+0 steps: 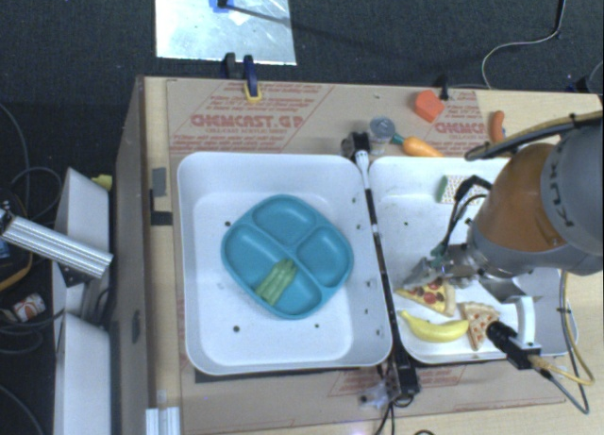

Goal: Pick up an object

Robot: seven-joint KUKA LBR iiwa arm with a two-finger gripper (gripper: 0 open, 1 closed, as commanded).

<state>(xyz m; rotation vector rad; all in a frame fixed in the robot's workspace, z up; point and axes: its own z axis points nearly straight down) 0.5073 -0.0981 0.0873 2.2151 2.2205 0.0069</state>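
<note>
The table (pixel 311 108) is brown, and red letters on it spell "CHEMCAST GP". The left bin (pixel 203 235) holds a blue plate (pixel 307 249) with sections, and a green piece (pixel 276 280) lies in its 6 o'clock section. In the right bin (pixel 415 207), a pizza slice (pixel 429 295), a banana (pixel 434 328) and a second pizza slice (pixel 478 320) sit near 6 o'clock. The jaws (pixel 442 263) hang just above the first slice; I cannot tell how wide they are.

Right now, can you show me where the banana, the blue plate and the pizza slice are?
banana (pixel 436 328): camera view, middle of its yellow body, right bin.
blue plate (pixel 286 255): camera view, centre divider, left bin.
pizza slice (pixel 427 294): camera view, red topping, just above the banana.
</note>
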